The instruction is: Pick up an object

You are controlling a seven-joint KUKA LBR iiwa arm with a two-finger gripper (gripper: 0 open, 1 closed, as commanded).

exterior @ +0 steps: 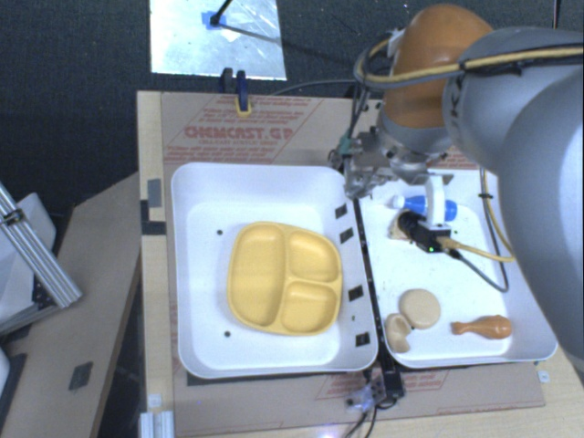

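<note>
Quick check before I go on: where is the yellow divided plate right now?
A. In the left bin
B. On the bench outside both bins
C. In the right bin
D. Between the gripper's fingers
A: the yellow divided plate lies flat on the floor of the left bin, while the gripper is up near the dividing wall at the bins' far end, away from it.

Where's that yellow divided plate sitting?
The yellow divided plate lies in the middle of the left bin, left of the divider between the bins.
</note>
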